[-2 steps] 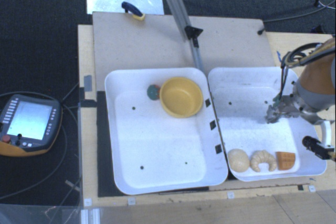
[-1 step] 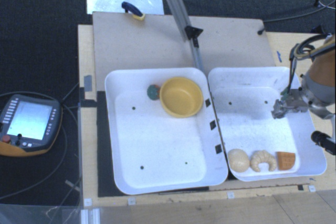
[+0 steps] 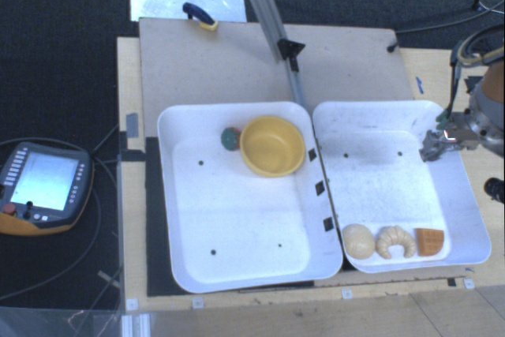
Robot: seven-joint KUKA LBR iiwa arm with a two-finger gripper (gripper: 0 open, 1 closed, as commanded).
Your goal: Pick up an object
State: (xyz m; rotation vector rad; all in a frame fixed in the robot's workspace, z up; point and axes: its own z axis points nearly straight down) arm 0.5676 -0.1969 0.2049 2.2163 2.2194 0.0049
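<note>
A yellow bowl (image 3: 272,145) touches a green ball (image 3: 230,139) in the left bin (image 3: 237,249). An egg (image 3: 358,241), croissant (image 3: 396,241) and orange wedge (image 3: 430,241) line the right bin's (image 3: 379,170) near edge. The tool (image 3: 434,144) hovers over that bin's right rim; I cannot tell its state.

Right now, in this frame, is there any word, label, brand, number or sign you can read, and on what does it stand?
No text can be read here.
Teach pendant beside the bench: its screen is lit but washed out, nothing legible.
Blue mark on the bench top: too small to read.
Yellow bowl, both white bins: no lettering seen.
</note>
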